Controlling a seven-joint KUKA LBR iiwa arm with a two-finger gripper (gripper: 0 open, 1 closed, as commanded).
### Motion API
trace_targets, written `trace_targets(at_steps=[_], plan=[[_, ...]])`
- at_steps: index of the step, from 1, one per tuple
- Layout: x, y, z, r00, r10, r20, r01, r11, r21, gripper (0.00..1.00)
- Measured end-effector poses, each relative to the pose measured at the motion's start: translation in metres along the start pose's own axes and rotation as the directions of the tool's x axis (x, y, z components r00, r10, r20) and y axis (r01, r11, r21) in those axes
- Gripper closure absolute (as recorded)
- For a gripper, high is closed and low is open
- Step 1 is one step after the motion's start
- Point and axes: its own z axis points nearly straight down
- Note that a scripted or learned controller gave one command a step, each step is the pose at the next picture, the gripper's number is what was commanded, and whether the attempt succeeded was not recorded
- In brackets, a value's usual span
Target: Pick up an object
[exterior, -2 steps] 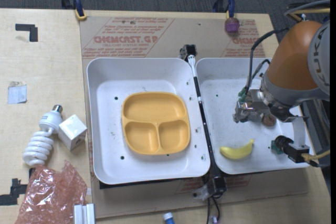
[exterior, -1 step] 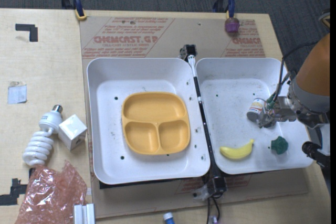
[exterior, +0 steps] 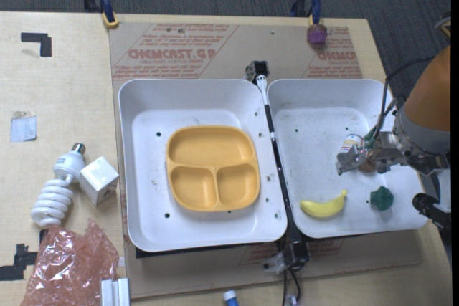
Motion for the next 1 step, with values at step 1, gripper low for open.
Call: trace_targets(at_steps=[1], plan=[[-0.0292,-0.0210,0.0864,1.000,0.001,-0.001,-0.001,1.000,0.002,0.00]])
